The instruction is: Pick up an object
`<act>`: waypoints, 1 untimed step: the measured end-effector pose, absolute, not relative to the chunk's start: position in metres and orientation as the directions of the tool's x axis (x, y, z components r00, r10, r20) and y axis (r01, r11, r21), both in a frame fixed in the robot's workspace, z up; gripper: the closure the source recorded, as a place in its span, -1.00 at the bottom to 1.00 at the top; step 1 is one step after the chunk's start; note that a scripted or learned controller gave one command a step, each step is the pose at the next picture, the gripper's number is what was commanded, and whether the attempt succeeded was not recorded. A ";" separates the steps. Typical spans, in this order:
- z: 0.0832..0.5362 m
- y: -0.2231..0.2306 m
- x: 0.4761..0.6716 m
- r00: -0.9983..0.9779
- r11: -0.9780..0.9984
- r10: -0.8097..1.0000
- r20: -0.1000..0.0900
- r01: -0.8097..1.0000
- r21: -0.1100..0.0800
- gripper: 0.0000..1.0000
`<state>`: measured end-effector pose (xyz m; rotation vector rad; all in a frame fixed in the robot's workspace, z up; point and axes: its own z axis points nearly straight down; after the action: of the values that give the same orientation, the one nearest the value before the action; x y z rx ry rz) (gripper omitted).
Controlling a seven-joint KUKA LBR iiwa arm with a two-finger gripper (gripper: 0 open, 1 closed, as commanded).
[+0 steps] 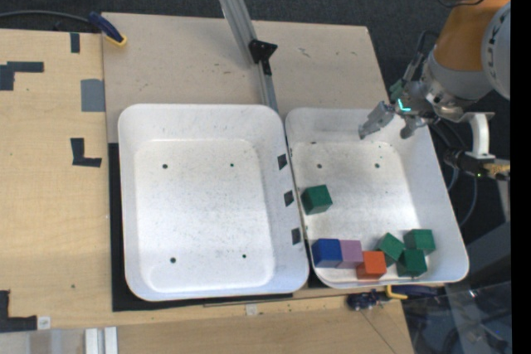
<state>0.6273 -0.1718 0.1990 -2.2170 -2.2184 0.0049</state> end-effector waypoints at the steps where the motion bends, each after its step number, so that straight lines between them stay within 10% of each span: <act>1: 0.202 -0.172 0.628 -0.002 0.002 1.000 -0.001 1.000 -0.001 -1.00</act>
<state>0.6284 -0.1721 0.2022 -2.2191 -2.2235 0.0028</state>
